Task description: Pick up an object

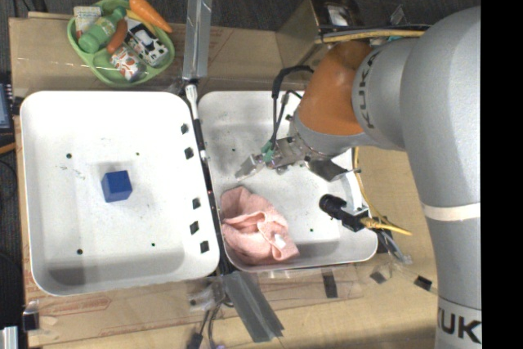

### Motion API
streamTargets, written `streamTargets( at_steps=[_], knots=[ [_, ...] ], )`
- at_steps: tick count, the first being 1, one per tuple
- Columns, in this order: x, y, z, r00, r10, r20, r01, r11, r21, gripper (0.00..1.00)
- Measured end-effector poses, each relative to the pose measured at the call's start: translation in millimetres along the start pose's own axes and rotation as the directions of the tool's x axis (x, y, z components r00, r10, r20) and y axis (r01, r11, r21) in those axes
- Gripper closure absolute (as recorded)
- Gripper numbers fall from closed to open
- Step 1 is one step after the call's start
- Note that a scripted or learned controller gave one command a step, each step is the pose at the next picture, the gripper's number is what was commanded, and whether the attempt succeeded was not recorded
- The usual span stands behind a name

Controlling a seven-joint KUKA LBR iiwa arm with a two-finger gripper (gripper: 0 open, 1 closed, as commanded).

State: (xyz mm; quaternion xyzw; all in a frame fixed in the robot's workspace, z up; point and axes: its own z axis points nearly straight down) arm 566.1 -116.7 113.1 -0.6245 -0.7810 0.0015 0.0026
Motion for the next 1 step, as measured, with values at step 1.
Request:
streamTargets(
  at_steps=[1],
  knots=[
    [54.7,-42.6,-78.6,0.996,0.088,0.001,-0.088,0.996,-0.003,0.0]
  ],
)
